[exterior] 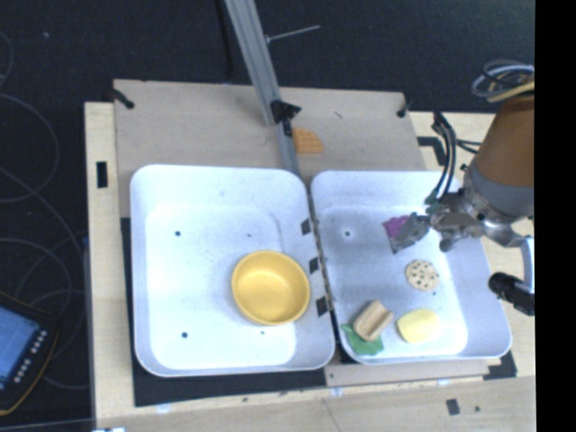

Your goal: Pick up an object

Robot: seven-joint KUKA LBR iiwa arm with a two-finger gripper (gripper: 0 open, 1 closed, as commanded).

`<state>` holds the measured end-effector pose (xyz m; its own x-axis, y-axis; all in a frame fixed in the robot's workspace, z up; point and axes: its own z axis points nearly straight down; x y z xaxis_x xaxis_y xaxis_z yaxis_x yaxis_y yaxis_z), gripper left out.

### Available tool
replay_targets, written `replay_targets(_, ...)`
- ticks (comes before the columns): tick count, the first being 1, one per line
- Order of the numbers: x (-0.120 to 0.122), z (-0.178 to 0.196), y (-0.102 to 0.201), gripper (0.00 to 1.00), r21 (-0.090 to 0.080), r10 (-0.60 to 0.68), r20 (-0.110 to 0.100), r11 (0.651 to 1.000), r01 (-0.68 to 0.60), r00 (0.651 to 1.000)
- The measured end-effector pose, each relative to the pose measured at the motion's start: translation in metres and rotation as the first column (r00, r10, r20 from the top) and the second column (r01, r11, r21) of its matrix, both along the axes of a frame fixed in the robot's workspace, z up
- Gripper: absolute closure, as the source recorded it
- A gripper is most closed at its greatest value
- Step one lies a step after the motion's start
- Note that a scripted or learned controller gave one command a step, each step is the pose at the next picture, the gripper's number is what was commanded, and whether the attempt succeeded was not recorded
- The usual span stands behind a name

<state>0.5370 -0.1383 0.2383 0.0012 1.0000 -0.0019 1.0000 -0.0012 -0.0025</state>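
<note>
My gripper point(421, 228) reaches in from the right and sits low over the upper middle of the right bin point(360, 196). A small purple object point(394, 232) lies right at its tip, touching or nearly touching it. A round speckled cookie point(420, 275) lies just below the gripper. Near that bin's front edge are a yellow lemon-like piece point(418, 325) and a tan block point(371, 317) resting on a green scrap point(360, 340). A yellow bowl point(270, 286) stands in the left bin point(180, 205).
A grey metal bar point(256, 61) slants down from the top to the gap between the bins. A small orange piece point(307, 142) lies on the bench behind the bins. Cables hang by the arm point(504, 151) at the right.
</note>
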Motion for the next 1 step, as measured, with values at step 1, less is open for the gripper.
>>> replay_targets(1, -0.0044, -0.0619, 0.0028, 0.0, 0.001, 0.0, -0.003, 1.0, 0.0, 1.0)
